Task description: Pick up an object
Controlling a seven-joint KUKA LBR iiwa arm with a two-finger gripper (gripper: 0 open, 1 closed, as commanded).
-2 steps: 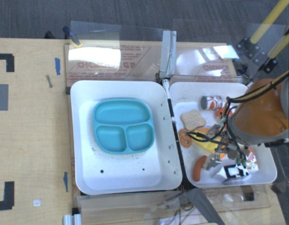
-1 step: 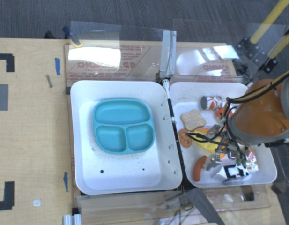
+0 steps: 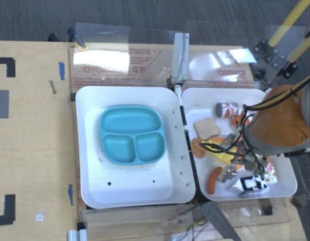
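Closest to the lens is the grey arm's orange wrist band (image 3: 280, 124), a big blurry blob at the right edge of the frame, with black and yellow cables hanging off it. Below it, the two-finger gripper (image 3: 235, 173) is down low in the right white bin (image 3: 290, 185), lower right of the frame, and honestly the cables and hardware are such a tangle that I can't tell how wide it's set or whether anything is between the tips.

Looks to me like the reach-and-descend stage of the pick. The arm comes in from the right, wrist pitched down toward the lower left. The likeliest target is the small reddish-orange sausage-shaped toy (image 3: 211, 179), just left of the gripper, near the bin's bottom wall. Other candidates: a tan slice of toy bread (image 3: 208, 128) further up, an orange pretzel-like ring (image 3: 198, 148) under it, and a small red-and-white can (image 3: 226, 109) lying on its side near the top.

Next move probably needs a small shift left to centre over the sausage before closing.

The left white bin (image 3: 89, 149) has a blue sectioned plastic plate (image 3: 132, 134), not involved.
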